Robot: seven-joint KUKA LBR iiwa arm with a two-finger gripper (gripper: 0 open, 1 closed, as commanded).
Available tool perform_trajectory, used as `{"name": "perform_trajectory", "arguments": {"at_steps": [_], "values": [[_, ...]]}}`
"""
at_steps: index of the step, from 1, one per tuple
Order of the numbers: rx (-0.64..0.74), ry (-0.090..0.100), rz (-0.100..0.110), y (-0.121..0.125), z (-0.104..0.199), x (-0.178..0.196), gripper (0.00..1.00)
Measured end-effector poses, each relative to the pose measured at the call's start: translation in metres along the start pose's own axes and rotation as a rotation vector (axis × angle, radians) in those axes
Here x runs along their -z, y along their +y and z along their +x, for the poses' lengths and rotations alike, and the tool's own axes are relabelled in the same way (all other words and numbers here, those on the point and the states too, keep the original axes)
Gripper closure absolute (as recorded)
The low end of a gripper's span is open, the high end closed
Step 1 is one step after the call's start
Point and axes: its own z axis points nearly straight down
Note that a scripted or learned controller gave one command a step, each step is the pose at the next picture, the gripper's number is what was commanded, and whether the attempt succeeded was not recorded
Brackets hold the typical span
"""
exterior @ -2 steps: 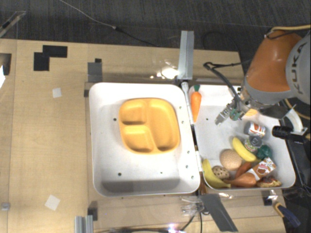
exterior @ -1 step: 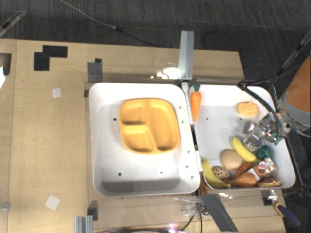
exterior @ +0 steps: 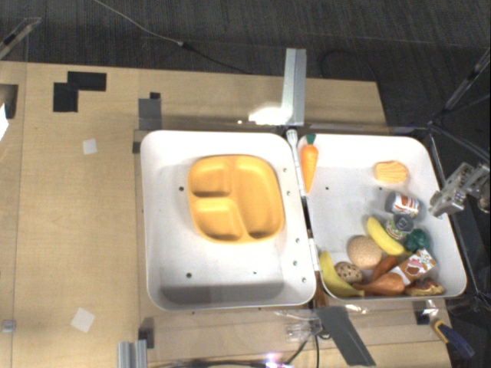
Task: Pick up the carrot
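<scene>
The carrot (exterior: 308, 167), orange with a small green top, lies lengthwise in the right bin (exterior: 345, 205). It rests against the divider at the bin's far left corner, with its tip pointing toward the front. My gripper (exterior: 454, 192) hangs over the right rim of the same bin, well to the right of the carrot and slightly nearer the front. Nothing shows in its grasp.
A yellow sectioned plate (exterior: 232, 198) sits in the left bin (exterior: 165, 267). Toy foods crowd the right bin's front right: a can (exterior: 404, 205), a banana (exterior: 383, 236), a tan egg-shaped piece (exterior: 364, 251), a second banana (exterior: 334, 278), a carton (exterior: 420, 265). An orange wafer (exterior: 391, 172) lies farther back.
</scene>
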Motion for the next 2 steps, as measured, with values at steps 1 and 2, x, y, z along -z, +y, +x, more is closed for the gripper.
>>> {"name": "perform_trajectory", "arguments": {"at_steps": [1,2], "values": [[0.558,0.002,0.000,-0.026,-0.015,0.015,1.00],[0.823,0.003,-0.002,-0.017,-0.029,-0.004,1.00]]}}
